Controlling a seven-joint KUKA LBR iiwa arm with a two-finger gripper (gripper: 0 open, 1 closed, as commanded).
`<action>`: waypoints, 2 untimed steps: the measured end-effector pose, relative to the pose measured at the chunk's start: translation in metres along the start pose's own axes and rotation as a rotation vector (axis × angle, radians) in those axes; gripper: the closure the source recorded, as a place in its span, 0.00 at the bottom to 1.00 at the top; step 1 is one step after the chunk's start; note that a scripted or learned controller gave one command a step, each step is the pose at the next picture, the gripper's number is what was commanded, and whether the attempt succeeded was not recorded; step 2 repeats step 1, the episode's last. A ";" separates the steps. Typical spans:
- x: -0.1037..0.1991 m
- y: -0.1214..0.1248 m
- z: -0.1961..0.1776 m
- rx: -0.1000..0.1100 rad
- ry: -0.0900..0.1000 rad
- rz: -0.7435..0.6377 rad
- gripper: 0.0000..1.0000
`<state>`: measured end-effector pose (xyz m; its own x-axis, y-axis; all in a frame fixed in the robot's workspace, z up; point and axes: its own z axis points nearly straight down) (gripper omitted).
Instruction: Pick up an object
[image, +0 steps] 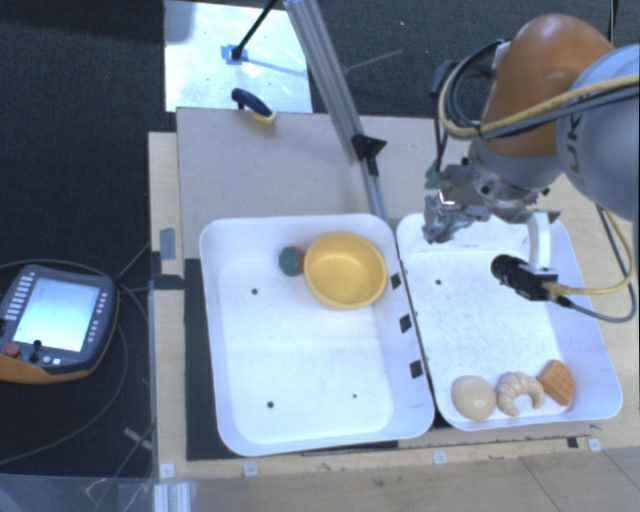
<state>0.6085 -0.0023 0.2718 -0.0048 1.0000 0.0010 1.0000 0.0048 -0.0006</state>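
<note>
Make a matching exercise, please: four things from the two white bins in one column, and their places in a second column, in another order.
Things:
1. yellow bowl
2. green ball
3. waffle piece
4. gripper

Places:
A. near corner of the right bin
B. over the far left corner of the right bin
C. far side of the left bin, by its right wall
D. touching the bowl's left side

Pairs: 1-C, 2-D, 3-A, 4-B

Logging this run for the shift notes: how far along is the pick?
Nothing looks picked yet. The gripper hangs at the right bin's far rim. The egg, croissant and waffle lie at its near end. Reaching, grasping and lifting all remain.
</note>
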 end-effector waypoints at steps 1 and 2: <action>0.056 -0.010 0.003 -0.001 0.000 -0.001 1.00; 0.056 -0.010 0.003 -0.001 0.000 -0.001 1.00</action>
